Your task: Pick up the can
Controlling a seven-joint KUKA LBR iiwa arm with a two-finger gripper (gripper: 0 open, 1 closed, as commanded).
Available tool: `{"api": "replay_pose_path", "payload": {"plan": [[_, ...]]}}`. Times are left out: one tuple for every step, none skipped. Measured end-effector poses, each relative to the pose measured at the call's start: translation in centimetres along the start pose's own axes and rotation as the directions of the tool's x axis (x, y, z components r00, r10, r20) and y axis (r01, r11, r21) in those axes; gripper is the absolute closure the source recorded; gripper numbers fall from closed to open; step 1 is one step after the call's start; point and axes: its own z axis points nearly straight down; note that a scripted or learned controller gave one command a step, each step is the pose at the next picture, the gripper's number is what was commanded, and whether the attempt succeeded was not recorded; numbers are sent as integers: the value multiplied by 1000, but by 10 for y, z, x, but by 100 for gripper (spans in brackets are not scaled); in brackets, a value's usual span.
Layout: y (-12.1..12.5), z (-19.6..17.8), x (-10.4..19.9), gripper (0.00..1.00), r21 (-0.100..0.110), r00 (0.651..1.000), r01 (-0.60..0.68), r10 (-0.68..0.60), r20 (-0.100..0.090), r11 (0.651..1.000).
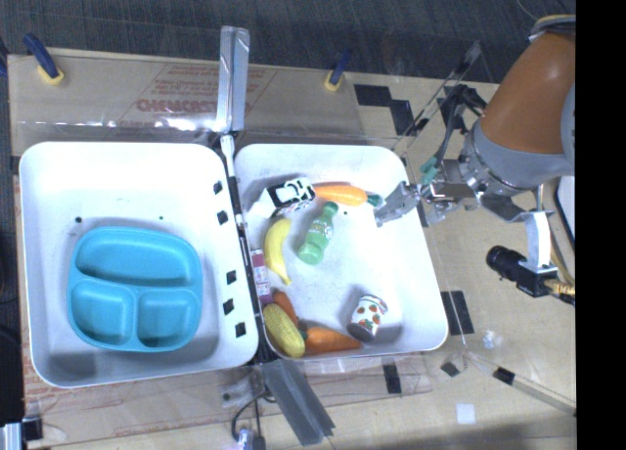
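Gripper [396, 203] hovering at right bin [423, 272] rim; jaw state unclear. Risk: grabbing carrot [338, 194] instead of can [368, 316].

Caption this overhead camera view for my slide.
KUKA arm's pincer hovers at the right bin edge, near a carrot, green bottle, banana and can.

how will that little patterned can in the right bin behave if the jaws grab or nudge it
The can looks tilted on its side near the bin's front wall, so a nudge would probably roll it. Its round, likely smooth body may slip from a grip. It looks small, so probably light.
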Motion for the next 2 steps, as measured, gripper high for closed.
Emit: {"api": "replay_pose_path", "payload": {"plan": [[-44,108,-2,0,-1,1000,27,-27,1,1000],[-44,193,-29,0,-1,967,254,-254,-1,967]]}}
